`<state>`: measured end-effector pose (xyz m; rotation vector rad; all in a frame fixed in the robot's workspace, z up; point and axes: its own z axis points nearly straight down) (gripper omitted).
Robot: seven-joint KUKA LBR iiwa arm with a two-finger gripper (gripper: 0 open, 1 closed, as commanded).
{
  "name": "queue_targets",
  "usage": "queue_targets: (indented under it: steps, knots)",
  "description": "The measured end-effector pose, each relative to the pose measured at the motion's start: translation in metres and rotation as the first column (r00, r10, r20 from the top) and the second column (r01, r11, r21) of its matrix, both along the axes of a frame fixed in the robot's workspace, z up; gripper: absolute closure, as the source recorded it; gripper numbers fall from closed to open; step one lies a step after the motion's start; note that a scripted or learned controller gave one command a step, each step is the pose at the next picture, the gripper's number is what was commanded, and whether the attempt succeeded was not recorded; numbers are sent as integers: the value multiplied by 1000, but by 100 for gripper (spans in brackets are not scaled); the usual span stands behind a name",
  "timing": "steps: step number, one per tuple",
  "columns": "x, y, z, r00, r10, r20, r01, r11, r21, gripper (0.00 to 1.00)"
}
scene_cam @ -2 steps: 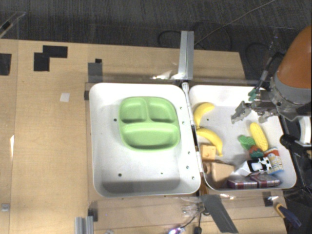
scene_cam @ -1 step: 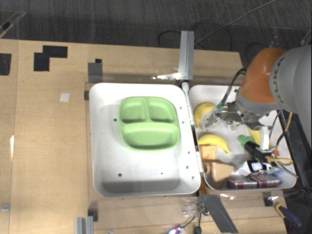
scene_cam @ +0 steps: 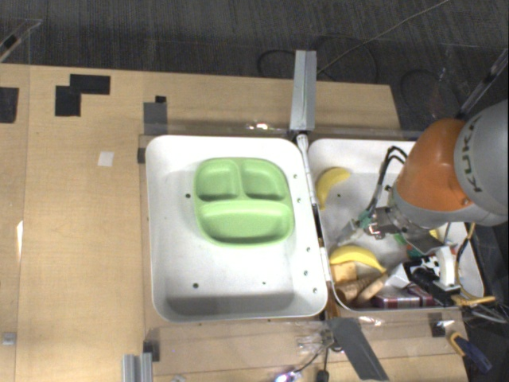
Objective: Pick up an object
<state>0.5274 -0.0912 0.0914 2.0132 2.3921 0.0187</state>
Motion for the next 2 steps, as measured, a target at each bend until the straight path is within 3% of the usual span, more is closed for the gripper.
queue_targets:
  steps: [1,2]
  knots:
    - [-32,-7,1,951,310,6,-310,951,-10,0]
    - [-21,-12,-1,979,-202,-9,202,979,6,0]
